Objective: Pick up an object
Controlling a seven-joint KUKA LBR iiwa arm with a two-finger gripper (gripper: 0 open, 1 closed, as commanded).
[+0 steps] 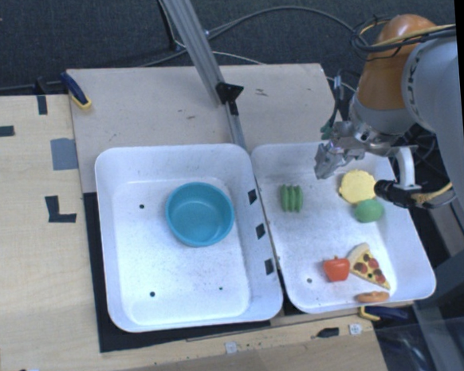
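In the right bin (304,283) you have open floor between the green pepper (290,198) and the yellow toy (357,185). The tomato (336,269), pizza slice (368,264) and green ball (369,210) crowd its right side. The left bin (125,253) lies free around the blue bowl (200,214).

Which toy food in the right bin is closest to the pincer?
The yellow piece, just below-right of the pincer. The green ball, green pepper, tomato and pizza slice lie farther.
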